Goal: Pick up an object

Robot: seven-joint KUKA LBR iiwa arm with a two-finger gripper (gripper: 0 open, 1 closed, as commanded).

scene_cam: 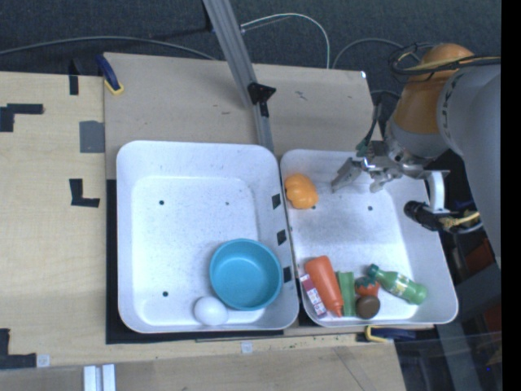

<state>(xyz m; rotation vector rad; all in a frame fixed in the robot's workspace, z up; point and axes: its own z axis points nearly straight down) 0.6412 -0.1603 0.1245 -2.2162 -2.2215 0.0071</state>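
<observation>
My gripper hangs over the back of the right bin, its fingers spread open with nothing between them. An orange fruit lies at that bin's back left corner, a short way left of the gripper. Along the bin's front edge lie an orange carrot, a red packet, a green block, a brown ball, a small tomato and a green bottle.
The left bin holds a blue bowl and a white ball near its front. A grey pole slants up from between the bins. Cables run behind the bench.
</observation>
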